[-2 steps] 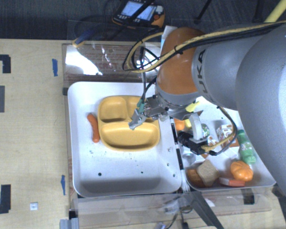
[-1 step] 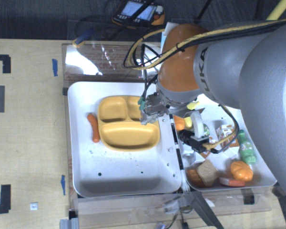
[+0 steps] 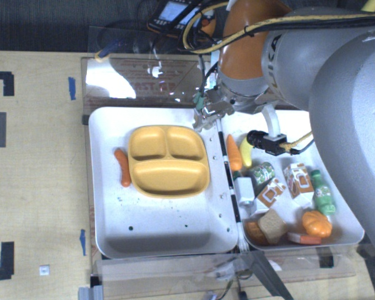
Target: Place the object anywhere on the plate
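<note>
In the right bin [image 3: 347,227], nearest the camera, lie a brown bread slice [image 3: 272,225], an orange fruit [image 3: 317,222], small cartons [image 3: 298,180], a green bottle [image 3: 322,195] and a carrot [image 3: 234,153]. The left bin [image 3: 112,230] holds the yellow sectioned plate [image 3: 169,161], with an orange sausage [image 3: 123,167] just beside its left edge, off the plate. Farther back, the gripper [image 3: 203,112] hangs over the plate's far right corner, well apart from the sausage; whether its jaws are parted or closed cannot be told, and nothing shows between them.

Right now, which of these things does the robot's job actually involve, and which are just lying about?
Part of the job:
yellow divided plate in the left bin
gripper, above the plate's far right corner

Just lying about:
orange sausage-shaped toy left of the plate
carrot, green bottle, slice of bread among the right bin's toy food
</note>
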Available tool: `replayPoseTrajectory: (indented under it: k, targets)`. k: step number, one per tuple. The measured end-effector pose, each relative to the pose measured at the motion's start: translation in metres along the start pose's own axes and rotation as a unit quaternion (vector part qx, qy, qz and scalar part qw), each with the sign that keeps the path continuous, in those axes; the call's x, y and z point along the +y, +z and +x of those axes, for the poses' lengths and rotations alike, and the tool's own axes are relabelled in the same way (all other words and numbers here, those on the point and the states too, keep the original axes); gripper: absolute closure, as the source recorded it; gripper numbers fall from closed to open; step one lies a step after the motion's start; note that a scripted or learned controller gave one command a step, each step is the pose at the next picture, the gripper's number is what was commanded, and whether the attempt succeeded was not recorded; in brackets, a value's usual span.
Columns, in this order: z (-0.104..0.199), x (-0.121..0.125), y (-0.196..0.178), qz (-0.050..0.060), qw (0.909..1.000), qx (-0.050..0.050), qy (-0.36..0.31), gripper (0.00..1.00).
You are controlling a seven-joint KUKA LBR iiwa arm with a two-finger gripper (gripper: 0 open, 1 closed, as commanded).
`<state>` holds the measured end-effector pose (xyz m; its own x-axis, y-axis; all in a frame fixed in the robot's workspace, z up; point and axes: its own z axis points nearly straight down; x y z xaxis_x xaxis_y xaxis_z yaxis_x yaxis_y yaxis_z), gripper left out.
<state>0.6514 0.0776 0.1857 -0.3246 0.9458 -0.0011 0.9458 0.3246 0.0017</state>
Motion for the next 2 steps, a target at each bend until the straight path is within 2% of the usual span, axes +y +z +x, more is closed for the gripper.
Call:
replayPoseTrajectory:
  k: [1, 2]
  targets:
    - [0.013, -0.075, 0.001, 0.001, 0.9990, 0.001, -0.045, 1.00]
    - [-0.026, -0.029, 0.000, -0.002, 0.9834, -0.001, -0.181, 1.00]
